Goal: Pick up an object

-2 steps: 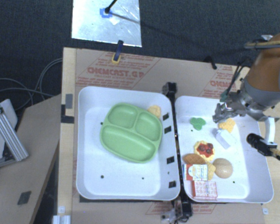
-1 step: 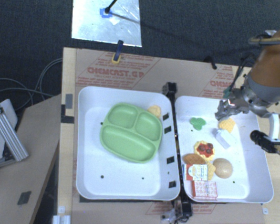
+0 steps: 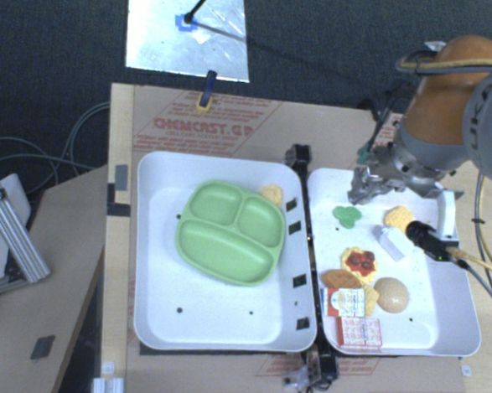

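While poised, tool (image 3: 360, 194) hovers above green piece (image 3: 345, 214).

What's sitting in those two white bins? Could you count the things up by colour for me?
Green: 2, a divided plate and a small leaf-like piece
Yellow: 2
White: 1
Red-topped: 1
Brown or tan: 2
Red-and-white packets: 2
Total: 10
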Tool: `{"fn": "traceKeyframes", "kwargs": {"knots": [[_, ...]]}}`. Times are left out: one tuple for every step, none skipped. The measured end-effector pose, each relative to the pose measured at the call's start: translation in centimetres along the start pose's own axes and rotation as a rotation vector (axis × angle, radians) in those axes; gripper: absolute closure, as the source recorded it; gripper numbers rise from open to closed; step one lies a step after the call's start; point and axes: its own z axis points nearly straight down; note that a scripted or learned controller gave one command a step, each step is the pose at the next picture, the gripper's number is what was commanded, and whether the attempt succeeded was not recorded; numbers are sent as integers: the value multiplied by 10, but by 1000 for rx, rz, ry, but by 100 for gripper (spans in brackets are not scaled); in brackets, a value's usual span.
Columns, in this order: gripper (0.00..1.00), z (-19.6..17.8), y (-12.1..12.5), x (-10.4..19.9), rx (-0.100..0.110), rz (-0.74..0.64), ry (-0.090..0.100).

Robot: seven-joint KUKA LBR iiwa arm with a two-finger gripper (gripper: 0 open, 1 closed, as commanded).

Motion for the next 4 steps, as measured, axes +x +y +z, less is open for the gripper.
{"fn": "traceKeyframes", "kwargs": {"knots": [[100,1,-4,62,1,0,0],[100,0,-14,67,3,5,-2],[100,15,-1,60,2,10,-3],[100,-2,-10,65,1,6,-1]]}}
